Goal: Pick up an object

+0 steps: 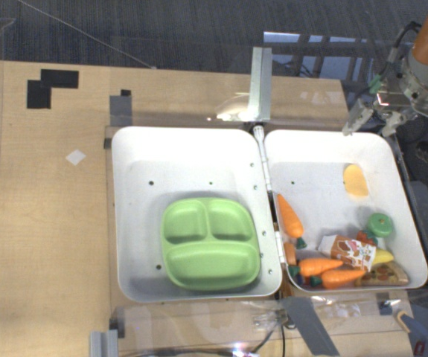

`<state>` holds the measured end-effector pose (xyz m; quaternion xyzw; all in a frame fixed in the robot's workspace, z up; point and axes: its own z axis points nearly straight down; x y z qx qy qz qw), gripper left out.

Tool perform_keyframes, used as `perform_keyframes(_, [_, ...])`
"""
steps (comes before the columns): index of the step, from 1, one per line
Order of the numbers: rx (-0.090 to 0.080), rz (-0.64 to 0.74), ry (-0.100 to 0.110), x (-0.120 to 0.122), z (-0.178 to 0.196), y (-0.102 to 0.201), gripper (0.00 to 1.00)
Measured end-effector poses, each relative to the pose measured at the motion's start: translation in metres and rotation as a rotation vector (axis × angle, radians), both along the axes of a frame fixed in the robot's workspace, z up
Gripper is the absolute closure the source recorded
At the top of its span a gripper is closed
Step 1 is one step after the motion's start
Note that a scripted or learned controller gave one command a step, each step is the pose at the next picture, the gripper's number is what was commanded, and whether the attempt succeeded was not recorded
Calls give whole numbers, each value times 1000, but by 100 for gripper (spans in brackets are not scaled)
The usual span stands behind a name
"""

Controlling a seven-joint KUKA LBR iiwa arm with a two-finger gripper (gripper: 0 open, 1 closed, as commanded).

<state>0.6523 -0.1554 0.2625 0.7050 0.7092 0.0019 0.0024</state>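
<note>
The right bin holds several toy foods: a yellow-orange slice, a green round piece, an upright carrot, two carrots lying at the front, and a small printed carton. My gripper hangs above the bin's back right corner, its two fingers spread apart and open with nothing between them. It is well above and behind the yellow-orange slice.
The left bin contains a green divided plate. A metal post stands behind the seam between the bins. The wooden bench extends to the left.
</note>
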Motion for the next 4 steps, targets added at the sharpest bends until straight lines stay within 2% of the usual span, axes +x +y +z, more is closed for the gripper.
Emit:
perform_keyframes(1, [-1, -4, 2, -37, -104, -41, 0])
perform_keyframes(2, [-1, 73, -2, -46, -166, -49, 0])
perform_keyframes(3, [-1, 8, -3, -19, -154, -49, 0])
perform_keyframes(4, [-1, 8, -2, -19, -154, -49, 0])
